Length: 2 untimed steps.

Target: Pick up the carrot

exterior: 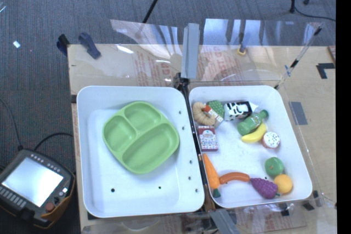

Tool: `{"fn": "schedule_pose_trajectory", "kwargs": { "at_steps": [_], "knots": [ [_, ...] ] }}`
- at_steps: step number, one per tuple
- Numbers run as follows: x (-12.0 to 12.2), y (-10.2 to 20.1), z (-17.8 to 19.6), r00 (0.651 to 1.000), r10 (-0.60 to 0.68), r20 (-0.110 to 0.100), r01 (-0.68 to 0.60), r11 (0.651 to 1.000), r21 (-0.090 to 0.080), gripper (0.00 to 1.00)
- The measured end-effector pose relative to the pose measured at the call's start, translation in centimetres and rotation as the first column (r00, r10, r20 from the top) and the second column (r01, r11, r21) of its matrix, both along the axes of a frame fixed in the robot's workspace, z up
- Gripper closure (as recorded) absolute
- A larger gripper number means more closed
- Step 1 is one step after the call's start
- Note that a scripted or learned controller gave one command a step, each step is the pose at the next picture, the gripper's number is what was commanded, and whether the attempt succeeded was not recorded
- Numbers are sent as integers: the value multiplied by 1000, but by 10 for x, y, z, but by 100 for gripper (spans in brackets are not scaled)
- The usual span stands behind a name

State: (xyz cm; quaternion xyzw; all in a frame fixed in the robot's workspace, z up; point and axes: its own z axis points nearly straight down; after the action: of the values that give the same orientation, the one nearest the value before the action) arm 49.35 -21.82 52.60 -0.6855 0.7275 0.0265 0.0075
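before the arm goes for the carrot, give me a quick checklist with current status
1. Carrot in the right bin: ok, at its left wall near the front corner.
2. Top of carrot uncovered: ok, nothing lies on it.
3. Room for the hand around it: not ok, the wall is tight on its left and the sausage sits at its leafy tip.
4. Red box clear of carrot: ok, small gap.
5. Hand state: cannot tell.
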Motion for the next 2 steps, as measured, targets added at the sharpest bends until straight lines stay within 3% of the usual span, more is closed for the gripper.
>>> {"fn": "schedule_pose_trajectory", "kwargs": {
  "at_steps": [2],
  "knots": [
    [5,-1,14,1000,-8,-7,8,1000,13,100]
  ]
}}
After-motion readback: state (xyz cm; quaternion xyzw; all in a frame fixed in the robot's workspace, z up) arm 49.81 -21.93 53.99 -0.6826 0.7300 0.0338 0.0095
